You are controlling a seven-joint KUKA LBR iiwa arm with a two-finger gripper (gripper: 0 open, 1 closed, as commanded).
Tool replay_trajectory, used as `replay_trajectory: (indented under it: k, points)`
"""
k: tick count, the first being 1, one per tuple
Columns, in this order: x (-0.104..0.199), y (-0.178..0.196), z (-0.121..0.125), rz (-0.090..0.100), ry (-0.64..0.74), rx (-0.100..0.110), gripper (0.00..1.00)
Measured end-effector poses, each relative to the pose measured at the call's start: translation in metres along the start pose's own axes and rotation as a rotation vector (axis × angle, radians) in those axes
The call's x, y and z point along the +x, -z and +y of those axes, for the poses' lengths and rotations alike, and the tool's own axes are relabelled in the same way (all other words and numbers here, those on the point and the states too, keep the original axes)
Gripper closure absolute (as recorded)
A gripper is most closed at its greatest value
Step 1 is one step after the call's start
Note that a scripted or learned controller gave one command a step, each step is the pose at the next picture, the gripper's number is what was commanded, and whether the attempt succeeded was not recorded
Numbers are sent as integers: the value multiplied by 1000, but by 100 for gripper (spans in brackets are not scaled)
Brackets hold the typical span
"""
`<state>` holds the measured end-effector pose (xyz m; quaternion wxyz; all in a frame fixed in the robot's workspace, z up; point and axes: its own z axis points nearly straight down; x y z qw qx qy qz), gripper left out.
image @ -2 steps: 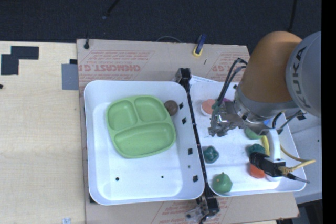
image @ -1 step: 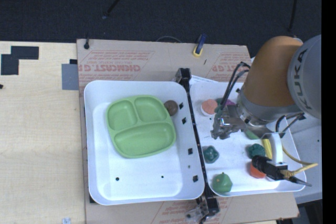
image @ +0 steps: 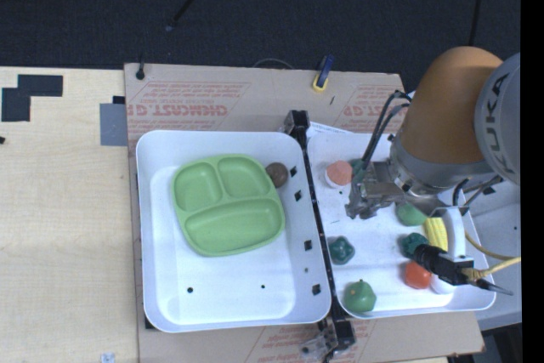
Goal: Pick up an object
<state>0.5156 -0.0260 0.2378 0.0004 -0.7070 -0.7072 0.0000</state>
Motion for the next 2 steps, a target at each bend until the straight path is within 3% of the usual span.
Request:
replay_trajectory:
  k: [1,2]
  points:
    - [-4,-17,8,-1,-2,4,100]
    - [-8,-6,6,0,-2,2,100]
